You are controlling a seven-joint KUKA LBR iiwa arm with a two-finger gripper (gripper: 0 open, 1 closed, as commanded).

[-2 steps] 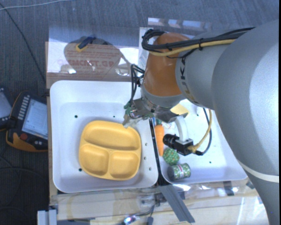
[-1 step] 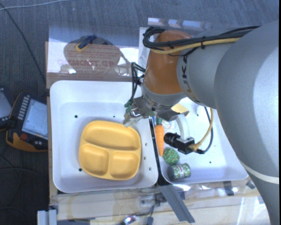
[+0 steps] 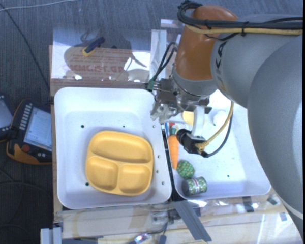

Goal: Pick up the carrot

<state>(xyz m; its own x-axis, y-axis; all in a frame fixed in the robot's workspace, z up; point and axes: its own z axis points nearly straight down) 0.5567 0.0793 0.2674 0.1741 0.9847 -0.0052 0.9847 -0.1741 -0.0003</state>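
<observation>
Nearest the camera, the front edge of the surface point(image 3: 142, 222) shows metal framing and clear sheeting. Directly behind it stand two shallow white bins side by side.

The left bin point(image 3: 71, 111) holds a yellow compartment tray point(image 3: 120, 161), which lies flat with three recesses facing up. The right bin point(image 3: 244, 177) holds several small items along its left wall. At its near corner lies a green can point(image 3: 195, 185) on its side. Just beyond the can sits a green rounded object point(image 3: 185, 168). Just beyond that lies the carrot point(image 3: 173, 148), orange, lengthwise along the divider between the bins, resting on the bin floor.

The tool point(image 3: 179, 113) hangs above the far end of the carrot, close to the left wall of the right bin. A black fitting with a yellow cable sits just right of the carrot. Whether the tool is apart or together cannot be told; the wrist body hides it. No object is seen gripped.

The orange band point(image 3: 201, 39) and grey arm point(image 3: 274, 100) extend to the right.

Farther back lies a cardboard sheet point(image 3: 99, 65). At the left, off the surface, rests a handheld pendant point(image 3: 33, 131).
</observation>
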